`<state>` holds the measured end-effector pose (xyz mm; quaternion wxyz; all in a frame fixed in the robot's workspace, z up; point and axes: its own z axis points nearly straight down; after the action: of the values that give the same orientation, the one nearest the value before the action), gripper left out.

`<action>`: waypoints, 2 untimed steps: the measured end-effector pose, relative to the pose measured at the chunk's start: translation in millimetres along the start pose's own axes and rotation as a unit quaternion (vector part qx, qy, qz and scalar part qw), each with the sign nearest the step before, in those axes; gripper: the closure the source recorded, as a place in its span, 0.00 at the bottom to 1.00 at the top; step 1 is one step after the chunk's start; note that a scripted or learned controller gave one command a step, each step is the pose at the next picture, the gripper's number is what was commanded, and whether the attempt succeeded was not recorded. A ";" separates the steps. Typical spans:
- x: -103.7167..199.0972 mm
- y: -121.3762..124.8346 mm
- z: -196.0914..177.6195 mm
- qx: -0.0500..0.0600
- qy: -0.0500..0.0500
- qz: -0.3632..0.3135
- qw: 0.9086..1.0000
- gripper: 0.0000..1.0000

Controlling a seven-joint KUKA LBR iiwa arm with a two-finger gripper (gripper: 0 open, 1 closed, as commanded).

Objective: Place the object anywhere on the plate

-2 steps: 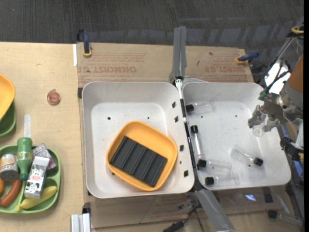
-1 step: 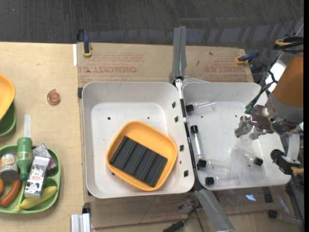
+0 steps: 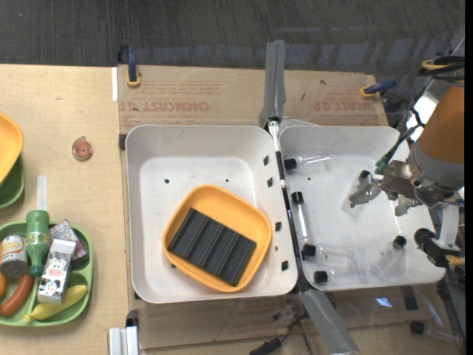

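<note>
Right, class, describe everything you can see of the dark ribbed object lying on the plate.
The dark ribbed object is a flat, roughly rectangular slab, charcoal black with a matte look, its material hard to tell. Raised ridges divide its top into about four parallel strips. It lies flat and turned at a slant on the yellow-orange plate, covering most of the plate's middle, with one corner reaching the near rim. The plate sits in the left white bin. Nothing else touches the object.

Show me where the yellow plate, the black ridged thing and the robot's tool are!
yellow plate [image 3: 185, 207]: camera view, on its bare upper-left rim.
black ridged thing [image 3: 212, 247]: camera view, on the middle of its top.
tool [image 3: 363, 194]: camera view, at its tip over the right bin.
</note>
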<state>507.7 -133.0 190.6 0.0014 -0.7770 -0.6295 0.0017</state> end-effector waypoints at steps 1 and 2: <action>-14.8 28.7 100.0 0.000 0.000 0.017 1.000 0.00; -25.7 85.3 99.1 -0.001 0.000 0.021 1.000 0.00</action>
<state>585.3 -175.8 91.1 0.0001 -0.7903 -0.6127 0.0012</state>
